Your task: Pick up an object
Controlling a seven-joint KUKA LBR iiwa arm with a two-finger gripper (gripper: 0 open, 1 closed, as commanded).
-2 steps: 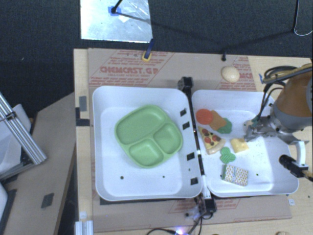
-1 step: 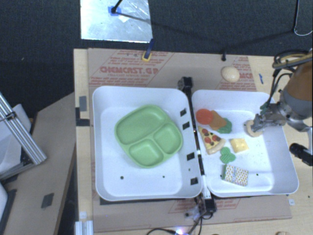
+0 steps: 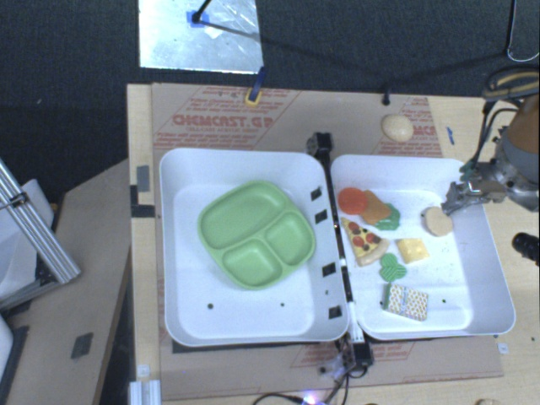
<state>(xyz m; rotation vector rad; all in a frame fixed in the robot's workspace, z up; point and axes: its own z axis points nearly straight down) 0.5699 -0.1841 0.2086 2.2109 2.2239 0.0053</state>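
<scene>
Camera view: gripper (image 3: 451,202) sits at the right bin's (image 3: 485,310) far-right rim, just beside the tan round cookie (image 3: 437,222); finger state: cannot tell. You should centre over the cookie, then descend straight, clear of the bin wall.

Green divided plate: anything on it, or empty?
Empty. The green plate in the left bin shows three bare compartments; the toy food lies in the right bin.

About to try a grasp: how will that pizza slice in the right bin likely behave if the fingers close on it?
The pizza slice looks like a flat, stiff toy, so it probably won't flop. Lying low on the bin floor, it may slide rather than lift. Toy foods crowd it, so neighbours would likely get nudged.
</scene>
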